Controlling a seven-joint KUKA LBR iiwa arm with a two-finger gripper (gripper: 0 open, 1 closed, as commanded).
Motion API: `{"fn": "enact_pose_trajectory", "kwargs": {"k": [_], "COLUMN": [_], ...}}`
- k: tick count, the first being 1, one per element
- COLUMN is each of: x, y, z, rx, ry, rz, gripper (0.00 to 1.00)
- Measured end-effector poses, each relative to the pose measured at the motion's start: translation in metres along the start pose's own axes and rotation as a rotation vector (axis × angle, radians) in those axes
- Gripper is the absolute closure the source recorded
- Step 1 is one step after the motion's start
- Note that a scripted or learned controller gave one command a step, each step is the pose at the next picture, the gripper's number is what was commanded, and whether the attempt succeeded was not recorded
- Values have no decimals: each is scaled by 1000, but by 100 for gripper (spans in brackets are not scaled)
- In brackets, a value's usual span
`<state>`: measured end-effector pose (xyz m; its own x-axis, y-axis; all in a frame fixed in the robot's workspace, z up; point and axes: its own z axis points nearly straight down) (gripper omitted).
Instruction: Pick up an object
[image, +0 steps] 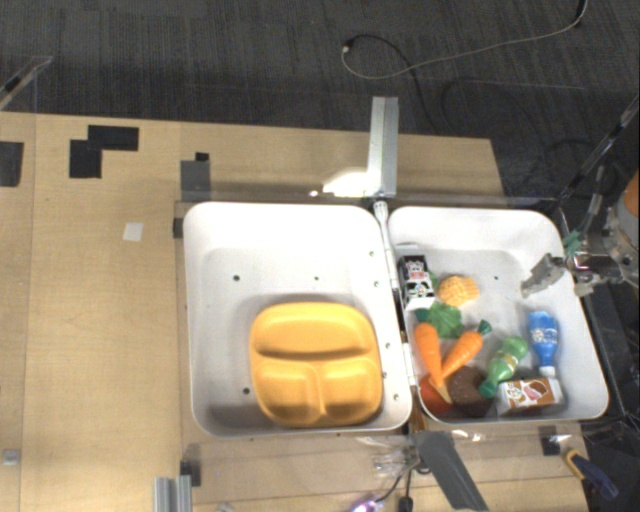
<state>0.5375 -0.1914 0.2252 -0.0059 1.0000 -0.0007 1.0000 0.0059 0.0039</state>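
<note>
while the gripper (548, 272) is being held at the right bin's (500, 232) far right rim, low over its upper right corner, nothing is being carried between its fingers; whether they are spread or pressed together cannot be told from this slant.

the pickable things are being kept in the near half of that bin, toward the camera and to the left of the gripper. closest is the blue bottle (543, 338), lying just below the gripper with its long axis running roughly front to back. beside it are lying a green bottle (503, 362) and a brown juice carton (527, 394). further left, two carrots (444, 355) are resting crossed, tips toward a dark round thing (466, 386), with a yellow corn piece (458, 291) and a small black-and-white carton (415, 280) against the dividing wall.

the left bin (230, 250) is being occupied by a yellow sectioned tray (316, 362), upside down by the look of it.

a short drop toward the camera is judged to be needed for the blue bottle.
</note>
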Motion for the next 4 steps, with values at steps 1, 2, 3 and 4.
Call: {"fn": "enact_pose_trajectory", "kwargs": {"k": [1,2,3,4], "x": [21,21,16,-5], "y": [-10,-8,10,39], "z": [130,118,136,135], "rx": [-2,-7,-6,0], "ry": [0,-1,0,0], "rz": [-27,-28,386,715], "gripper": [0,100,100,100]}}
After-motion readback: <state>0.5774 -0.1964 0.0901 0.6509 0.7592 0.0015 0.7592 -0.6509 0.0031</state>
